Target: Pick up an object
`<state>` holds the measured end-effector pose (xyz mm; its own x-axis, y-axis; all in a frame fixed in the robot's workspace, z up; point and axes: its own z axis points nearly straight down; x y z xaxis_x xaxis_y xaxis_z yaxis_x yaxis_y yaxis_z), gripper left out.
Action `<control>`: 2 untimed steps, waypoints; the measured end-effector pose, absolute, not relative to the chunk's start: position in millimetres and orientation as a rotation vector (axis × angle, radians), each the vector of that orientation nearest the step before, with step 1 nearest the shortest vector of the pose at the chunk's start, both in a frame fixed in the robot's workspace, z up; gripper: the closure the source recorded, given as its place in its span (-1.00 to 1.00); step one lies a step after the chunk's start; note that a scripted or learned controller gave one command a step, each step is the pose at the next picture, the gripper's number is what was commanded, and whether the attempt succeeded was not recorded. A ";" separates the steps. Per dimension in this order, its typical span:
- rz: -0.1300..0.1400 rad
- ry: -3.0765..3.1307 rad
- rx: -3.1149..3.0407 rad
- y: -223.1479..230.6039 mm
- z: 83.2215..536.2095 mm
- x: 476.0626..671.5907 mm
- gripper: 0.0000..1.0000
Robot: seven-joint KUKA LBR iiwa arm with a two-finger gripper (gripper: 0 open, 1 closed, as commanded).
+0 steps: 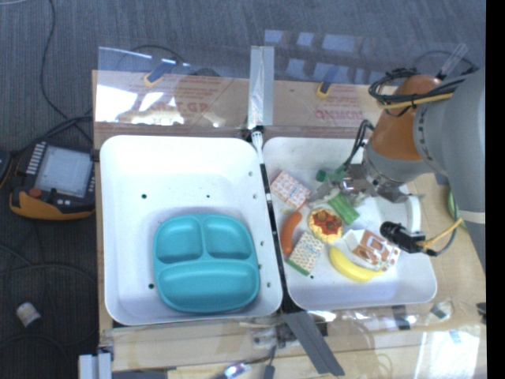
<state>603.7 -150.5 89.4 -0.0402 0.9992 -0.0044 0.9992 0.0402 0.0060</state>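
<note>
1. The bench carries two white bins: the left bin (126, 212) with a teal divided tray (207, 260) in it, and the right bin (418, 279) with a cluster of small toy foods.

2. Taking the yellow banana (353, 264) as landmark: a white packet with red print (372, 251) lies touching it on its upper right; a round pizza-like piece (326, 223) lies just up-left of it; a checked packet (307, 251) lies just to its left; an orange carrot-like piece (290, 229) lies further left, near the wall between the bins; a second checked packet (289, 188) lies well above and to the left; a green piece (343, 209) lies above, beside the pizza-like piece.

3. The end effector (345, 181) is seen low over the right bin, above the banana and just over the green piece. Whether its tips are apart or together cannot be told here; the metal parts are too cluttered to read.

4. Nothing is seen held, so the step in hand is judged to be the approach or descent, probably toward the green piece.

5. The next move would call for a clean closure on one piece alone, since the pieces lie crowded, followed by a straight lift.
</note>
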 end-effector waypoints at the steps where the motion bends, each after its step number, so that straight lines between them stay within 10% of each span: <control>1: 0.008 2.260 2.168 -149.5 100.1 605.3 1.00; 2: 0.000 2.475 1.936 -121.9 216.3 618.0 1.00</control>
